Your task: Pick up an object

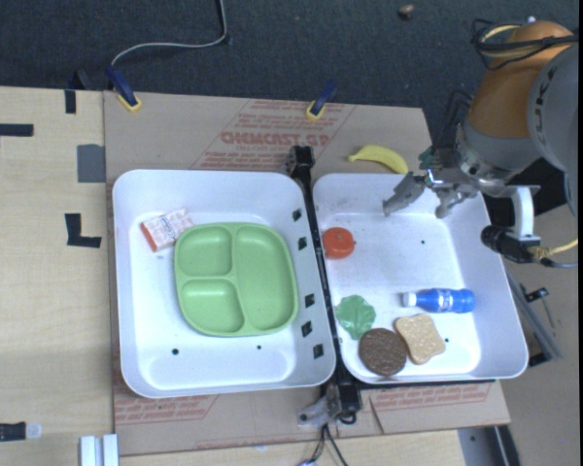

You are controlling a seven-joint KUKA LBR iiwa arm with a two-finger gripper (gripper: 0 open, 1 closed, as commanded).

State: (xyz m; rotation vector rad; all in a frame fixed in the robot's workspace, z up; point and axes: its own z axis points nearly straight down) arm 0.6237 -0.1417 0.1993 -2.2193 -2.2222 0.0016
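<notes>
Objects for picking lie in the right bin [466,357]: an orange-red round piece [338,243] near its left wall, a blue bottle [439,301] on its side toward the right, and along the front a green leafy piece [355,313], a dark brown round cookie [383,350] and a tan slice of toast [421,338], the last two touching. The gripper [428,194] hangs over the bin's back edge, its fingers spread apart with nothing between them, well apart from every piece. A yellow banana [379,157] lies outside on the cardboard [262,134], just behind that bin. The left bin [136,289] holds a green divided plate [237,278] and a small red-and-white packet [165,227] beside it.
</notes>
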